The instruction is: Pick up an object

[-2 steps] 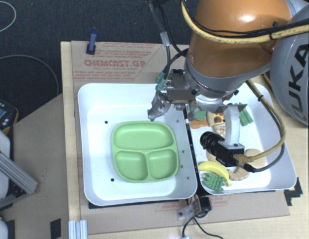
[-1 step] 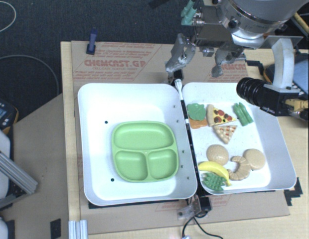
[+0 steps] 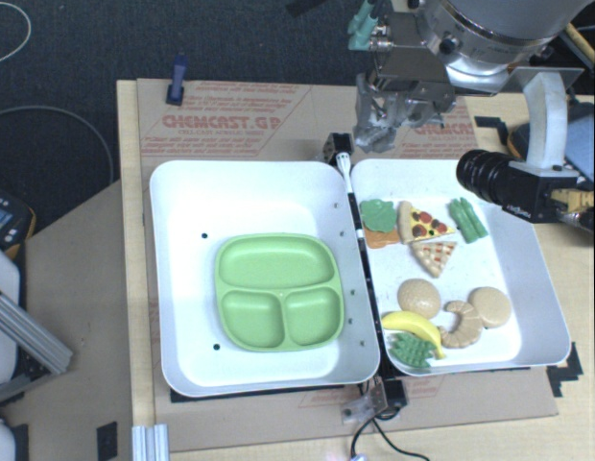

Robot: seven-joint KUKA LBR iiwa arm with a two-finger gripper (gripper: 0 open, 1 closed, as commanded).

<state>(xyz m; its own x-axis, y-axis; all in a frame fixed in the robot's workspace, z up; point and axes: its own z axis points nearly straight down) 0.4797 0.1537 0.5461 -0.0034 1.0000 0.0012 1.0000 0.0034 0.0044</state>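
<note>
- Right bin holds toy foods: pizza slice, banana, green beans.
- Green tray lies left of it.
- Gripper hovers above its far rim; whether open or closed, cannot tell.

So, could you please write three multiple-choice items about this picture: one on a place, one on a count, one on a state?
1. Where does the green divided plate lie?
A. in the left bin
B. in the right bin
C. on the cardboard behind the bins

2. How many compartments does this plate have?
A. two
B. three
C. five

3. Where is the gripper now?
A. down among the toy food
B. above the far edge of the bins, with nothing seen in it
C. resting on the green plate

Answers:
1 A, the plate sits alone in the left bin.
2 B, one long section behind and two smaller ones in front.
3 B, it hangs over the cardboard behind the bins, apart from the pizza slice and banana.
</note>
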